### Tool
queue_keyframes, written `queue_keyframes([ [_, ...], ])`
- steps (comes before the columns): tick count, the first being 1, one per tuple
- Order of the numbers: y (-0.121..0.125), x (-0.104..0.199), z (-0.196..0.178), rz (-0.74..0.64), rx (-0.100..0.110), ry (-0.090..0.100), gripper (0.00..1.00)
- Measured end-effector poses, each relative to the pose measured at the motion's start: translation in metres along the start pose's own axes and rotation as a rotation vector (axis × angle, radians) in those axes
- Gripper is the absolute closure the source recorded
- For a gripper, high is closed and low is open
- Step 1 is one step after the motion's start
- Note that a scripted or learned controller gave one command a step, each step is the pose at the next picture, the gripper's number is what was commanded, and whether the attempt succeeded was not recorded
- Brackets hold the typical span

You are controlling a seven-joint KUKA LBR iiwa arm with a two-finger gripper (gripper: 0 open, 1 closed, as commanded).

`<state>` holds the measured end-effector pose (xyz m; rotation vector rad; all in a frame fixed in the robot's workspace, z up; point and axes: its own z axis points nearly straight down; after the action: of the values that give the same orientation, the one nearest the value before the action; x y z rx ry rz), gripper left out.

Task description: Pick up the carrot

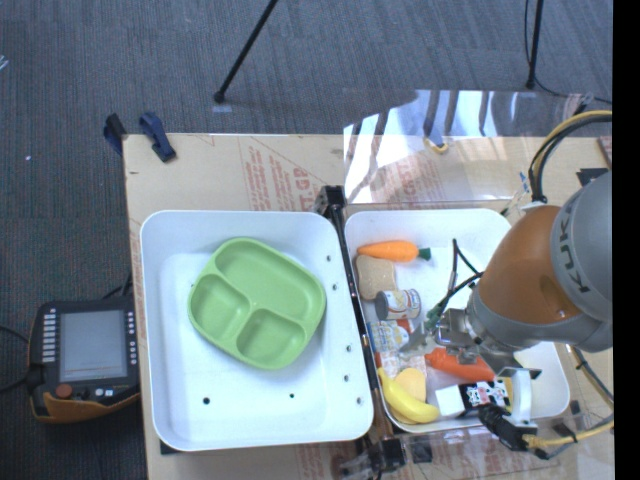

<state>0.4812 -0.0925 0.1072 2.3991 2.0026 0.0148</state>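
An orange carrot with a green top (pixel 390 251) lies at the far side of the right bin (pixel 480 216). A second orange carrot-like piece (pixel 462 365) lies near the bin's front, partly under the arm. My gripper (pixel 443 336) hangs low over the middle of the right bin, just above and left of that second piece and well in front of the green-topped carrot. The wrist and its cables hide much of the gripper.
The right bin also holds a tan block (pixel 374 276), a small can (pixel 400 305), a clear packet (pixel 386 336), a banana (pixel 408 394) and a black-and-white carton (pixel 487 394). A green divided plate (pixel 258 303) sits in the left bin (pixel 170 368).
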Motion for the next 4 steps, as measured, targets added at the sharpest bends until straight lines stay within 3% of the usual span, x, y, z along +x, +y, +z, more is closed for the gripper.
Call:
queue_keyframes([
  [1, 0.032, 0.066, -0.081, 0.159, 0.019, 0.004, 0.0],
  [2, 0.091, 0.021, -0.072, 0.35, 0.025, -0.002, 0.0],
  [3, 0.154, 0.016, 0.019, 0.296, 0.015, 0.002, 0.0],
  [4, 0.157, 0.022, 0.021, 0.602, 0.046, -0.002, 0.0],
])
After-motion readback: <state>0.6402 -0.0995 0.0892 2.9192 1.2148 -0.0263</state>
